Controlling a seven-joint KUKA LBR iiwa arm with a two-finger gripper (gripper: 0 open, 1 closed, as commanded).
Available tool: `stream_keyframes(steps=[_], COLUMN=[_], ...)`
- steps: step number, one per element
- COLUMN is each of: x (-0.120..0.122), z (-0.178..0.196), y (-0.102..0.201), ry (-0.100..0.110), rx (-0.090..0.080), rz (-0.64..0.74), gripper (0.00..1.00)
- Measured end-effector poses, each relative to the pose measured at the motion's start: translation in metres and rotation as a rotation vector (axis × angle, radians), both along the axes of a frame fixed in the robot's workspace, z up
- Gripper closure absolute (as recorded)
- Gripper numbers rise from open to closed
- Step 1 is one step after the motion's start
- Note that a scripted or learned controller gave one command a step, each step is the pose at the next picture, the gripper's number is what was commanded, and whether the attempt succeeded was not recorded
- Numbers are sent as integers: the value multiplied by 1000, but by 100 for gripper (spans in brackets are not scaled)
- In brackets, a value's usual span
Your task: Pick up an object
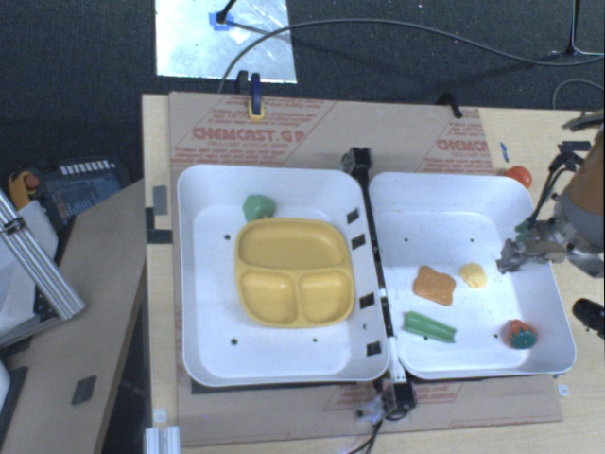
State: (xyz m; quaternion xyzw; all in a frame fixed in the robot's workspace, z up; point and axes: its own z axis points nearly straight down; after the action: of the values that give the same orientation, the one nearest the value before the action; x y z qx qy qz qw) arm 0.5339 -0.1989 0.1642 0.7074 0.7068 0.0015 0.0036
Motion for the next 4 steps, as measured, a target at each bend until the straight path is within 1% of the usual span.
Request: stream_keyframes(steps=[1, 2, 3, 4], x=[2, 4, 4, 6], z=[44, 99, 105, 107], y=[4, 3, 58, 106], ry=[0, -1, 4, 5], rx=[1, 0, 5, 4], rz=[5, 6, 11, 10], gripper=[100, 100, 100, 100])
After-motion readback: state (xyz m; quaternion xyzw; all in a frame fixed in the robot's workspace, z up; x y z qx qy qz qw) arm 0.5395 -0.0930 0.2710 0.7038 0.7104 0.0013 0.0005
